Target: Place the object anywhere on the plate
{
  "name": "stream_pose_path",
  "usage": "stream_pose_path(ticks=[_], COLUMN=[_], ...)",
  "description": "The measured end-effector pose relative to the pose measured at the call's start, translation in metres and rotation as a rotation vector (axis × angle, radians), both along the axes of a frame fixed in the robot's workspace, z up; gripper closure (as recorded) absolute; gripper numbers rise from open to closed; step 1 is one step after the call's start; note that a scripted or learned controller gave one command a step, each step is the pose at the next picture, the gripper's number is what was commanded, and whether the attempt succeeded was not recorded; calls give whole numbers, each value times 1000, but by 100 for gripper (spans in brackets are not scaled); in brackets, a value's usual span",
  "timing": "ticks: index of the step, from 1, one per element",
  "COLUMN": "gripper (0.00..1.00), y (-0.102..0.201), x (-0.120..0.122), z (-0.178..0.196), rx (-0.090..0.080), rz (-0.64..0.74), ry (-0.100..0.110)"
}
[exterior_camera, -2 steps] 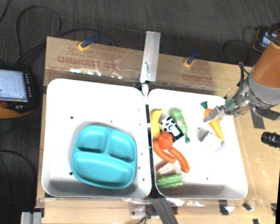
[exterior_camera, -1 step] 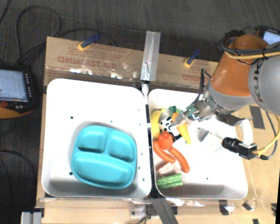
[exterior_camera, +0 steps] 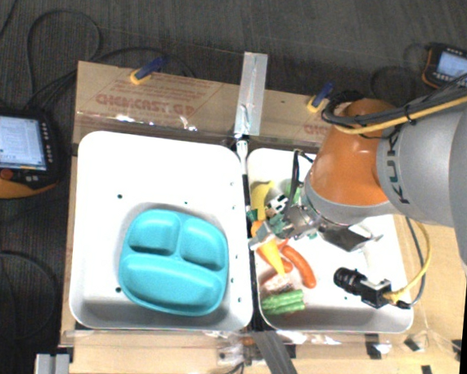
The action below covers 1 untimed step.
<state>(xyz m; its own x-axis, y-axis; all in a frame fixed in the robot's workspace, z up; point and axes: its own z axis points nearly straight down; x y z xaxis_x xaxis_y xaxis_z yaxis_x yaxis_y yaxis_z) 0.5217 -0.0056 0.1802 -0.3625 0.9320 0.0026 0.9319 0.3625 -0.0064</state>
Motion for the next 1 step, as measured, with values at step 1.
stream_pose_path(ticks=[1], gripper=[100], y=[64], x=[33], z=[0], rx=[0], rz=[202], ry=[-2])
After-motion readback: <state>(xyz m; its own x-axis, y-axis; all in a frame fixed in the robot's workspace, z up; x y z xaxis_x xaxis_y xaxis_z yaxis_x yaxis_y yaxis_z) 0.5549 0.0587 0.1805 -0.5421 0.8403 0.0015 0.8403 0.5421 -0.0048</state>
